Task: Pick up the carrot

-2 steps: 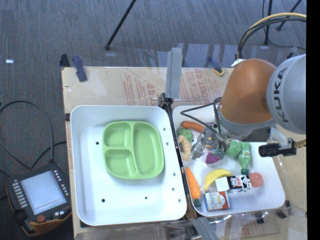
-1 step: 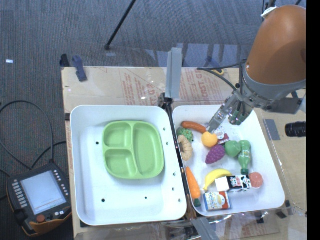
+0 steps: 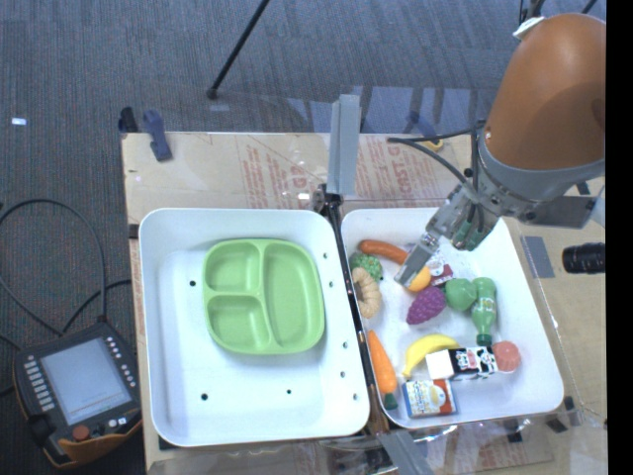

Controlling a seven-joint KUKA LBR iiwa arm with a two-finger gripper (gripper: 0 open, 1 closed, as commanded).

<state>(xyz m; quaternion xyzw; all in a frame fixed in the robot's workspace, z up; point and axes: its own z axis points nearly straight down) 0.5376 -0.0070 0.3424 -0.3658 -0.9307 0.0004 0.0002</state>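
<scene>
Arm (image 3: 539, 117): the grey arm with its orange band is seen at the upper right, reaching down over the right bin.
Gripper (image 3: 413, 270): it is placed low over the upper middle of the right bin, just beside the sausage and above the grapes; its tip is seen close to a small yellow-orange piece.
Fingers: whether they are open or closed cannot be told, as the tip is shown too small; nothing is seen held between them.
Carrot (image 3: 381, 362): it is laid along the left wall of the right bin, near the front, orange body toward the back and green top toward the front; it is well apart from the gripper.
Right bin (image 3: 534, 315): a white bin in which the toy foods are gathered.
Sausage (image 3: 383, 250): an orange-red piece is laid near the back of the right bin.
Grapes (image 3: 426, 305): a purple bunch is laid at the middle of the right bin.
Banana (image 3: 427, 350): it is laid just right of the carrot.
Green bottle (image 3: 483, 310): it is laid right of the grapes.
Carton (image 3: 465, 362): it is laid right of the banana.
Left bin (image 3: 168, 364): it is set touching the right bin on its left.
Tray (image 3: 263, 295): a green three-part tray is laid in the left bin.
</scene>
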